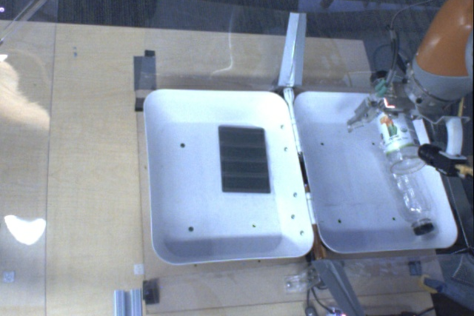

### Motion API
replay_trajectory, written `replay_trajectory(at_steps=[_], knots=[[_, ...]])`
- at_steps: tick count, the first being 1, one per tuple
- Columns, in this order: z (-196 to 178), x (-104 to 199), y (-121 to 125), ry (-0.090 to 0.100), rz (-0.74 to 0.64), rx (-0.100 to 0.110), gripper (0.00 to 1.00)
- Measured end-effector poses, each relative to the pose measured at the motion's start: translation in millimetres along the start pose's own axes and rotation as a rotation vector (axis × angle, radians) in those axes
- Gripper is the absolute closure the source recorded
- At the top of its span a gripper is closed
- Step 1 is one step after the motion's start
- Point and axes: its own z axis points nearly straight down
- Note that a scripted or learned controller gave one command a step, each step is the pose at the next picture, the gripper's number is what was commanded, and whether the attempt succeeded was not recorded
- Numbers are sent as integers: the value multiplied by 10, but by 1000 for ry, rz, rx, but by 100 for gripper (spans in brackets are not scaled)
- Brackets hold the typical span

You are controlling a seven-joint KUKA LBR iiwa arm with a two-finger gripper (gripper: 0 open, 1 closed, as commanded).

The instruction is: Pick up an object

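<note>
Overhead, the arm [443, 48] reached in over the far right corner of the right bin [333, 181], its gripper [385, 101] hanging just above the neck end of a clear plastic bottle [404, 174]. The bottle lay on its side along the bin's right edge, its dark cap pointing toward the near right corner. Whether the gripper had closed on anything could not be told, since the wrist and cabling hid that part. In the left bin [170, 181] a dark ribbed rectangular block [244, 159] lay flat near the middle.
</note>
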Motion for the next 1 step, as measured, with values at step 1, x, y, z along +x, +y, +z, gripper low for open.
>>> replay_trajectory(at_steps=[1], knots=[[264,-632,260,-3,-146,-3,0]])
